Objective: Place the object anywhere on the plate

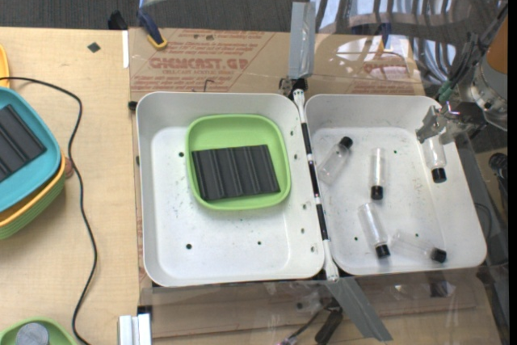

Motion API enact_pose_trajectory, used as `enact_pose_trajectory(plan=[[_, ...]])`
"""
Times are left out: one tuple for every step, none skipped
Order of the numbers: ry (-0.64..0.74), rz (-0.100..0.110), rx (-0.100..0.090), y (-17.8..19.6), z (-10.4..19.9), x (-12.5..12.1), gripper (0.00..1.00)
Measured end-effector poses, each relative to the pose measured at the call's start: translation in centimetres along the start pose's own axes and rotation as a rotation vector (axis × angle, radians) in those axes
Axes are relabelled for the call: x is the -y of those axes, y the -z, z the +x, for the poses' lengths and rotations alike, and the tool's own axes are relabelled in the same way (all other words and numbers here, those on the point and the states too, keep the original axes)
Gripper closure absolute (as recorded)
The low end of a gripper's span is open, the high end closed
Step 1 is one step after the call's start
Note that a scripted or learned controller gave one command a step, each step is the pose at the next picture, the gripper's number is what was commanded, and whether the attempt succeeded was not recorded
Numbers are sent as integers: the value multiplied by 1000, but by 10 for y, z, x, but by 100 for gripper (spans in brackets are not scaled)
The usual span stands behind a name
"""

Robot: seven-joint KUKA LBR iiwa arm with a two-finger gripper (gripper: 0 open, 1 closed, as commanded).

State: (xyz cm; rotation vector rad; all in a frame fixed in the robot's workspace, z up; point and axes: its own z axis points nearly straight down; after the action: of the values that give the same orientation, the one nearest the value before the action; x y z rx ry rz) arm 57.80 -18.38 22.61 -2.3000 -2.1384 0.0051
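Observation:
A green square plate (203, 133) lies in the left bin (161, 238), with a dark ridged insert (240, 172) on it. The objects are clear vials with black caps. One vial (436, 157) hangs cap down at the right bin's far right side, its upper end between the fingertips of my gripper (434, 133), which is shut on it. Several more vials lie on the right bin's floor: one (334, 157) near the left wall, one (376, 172) in the middle, and two (373, 229) near the front.
The two white bins meet at a central divider (311, 174). The right bin's rim (472, 214) runs below the arm. Cardboard (210, 61) lies behind the bins. Teal and yellow containers (24, 157) and a black cable (81, 198) sit on the wooden bench at left.

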Motion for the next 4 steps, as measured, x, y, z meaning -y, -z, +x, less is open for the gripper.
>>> enact_pose_trajectory(plan=[[0,0,0,0,0,0,0],[-339,0,0,70,-32,0,0],[-543,1,1,185,-19,-12,0],[-700,2,1,199,-20,-51,0]])
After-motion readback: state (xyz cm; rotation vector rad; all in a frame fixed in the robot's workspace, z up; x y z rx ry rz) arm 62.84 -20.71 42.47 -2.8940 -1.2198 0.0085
